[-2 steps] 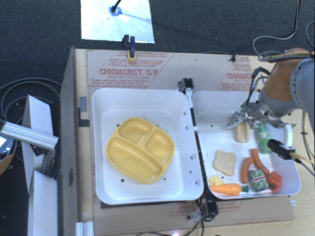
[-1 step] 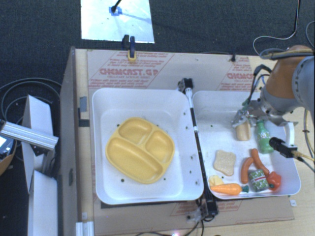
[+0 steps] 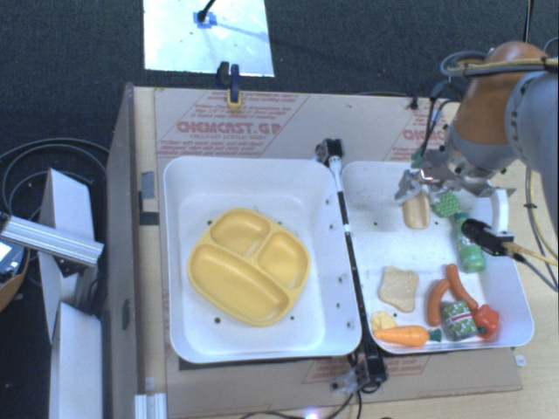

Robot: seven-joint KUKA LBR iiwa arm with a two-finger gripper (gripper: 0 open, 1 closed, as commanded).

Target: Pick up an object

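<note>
Nearest the camera, along the front edge of the right bin, a toy carrot lies lengthwise, its green top pointing right. Just behind it sit a pale yellow piece, a slice of toy bread, two orange-red sausages and a small green can beside a red piece. The left bin, touching the right one along a shared wall, holds a yellow divided plate lying flat near its middle. Farther back in the right bin, a green bottle lies close to the right wall. At the far end, my gripper hangs over a tan bread roll, whose long axis runs near to far. The roll sits right under my fingertips, but I cannot tell whether I am pinching it or merely above it, nor whether I am spread or closed. A green knobbly thing lies just beside the roll, on its right. Both bins rest on a cardboard-covered desk.
</note>
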